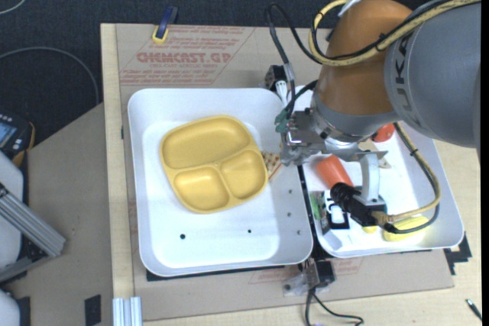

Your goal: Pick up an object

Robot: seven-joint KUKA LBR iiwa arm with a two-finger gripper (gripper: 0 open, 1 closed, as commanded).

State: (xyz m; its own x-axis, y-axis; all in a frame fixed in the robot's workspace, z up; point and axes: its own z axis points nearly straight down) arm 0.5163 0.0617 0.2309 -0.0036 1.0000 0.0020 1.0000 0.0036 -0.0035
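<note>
A yellow three-compartment plate (210,162) lies in the left bin (229,248), toward its back. The gripper (294,146) hangs low over the divide between the two bins, just right of the plate's right edge. A small tan piece (271,162) lies right beside the gripper, between it and the plate. In the right bin (435,237), an orange carrot-like thing (334,169) sits under the wrist, partly covered by the arm.
The right bin also holds a red thing (385,133) mostly hidden behind the arm, a yellow banana-like thing (405,226) at the front, and a small green and white item (317,208) near its left wall. The arm's bulk covers that bin's back.
</note>
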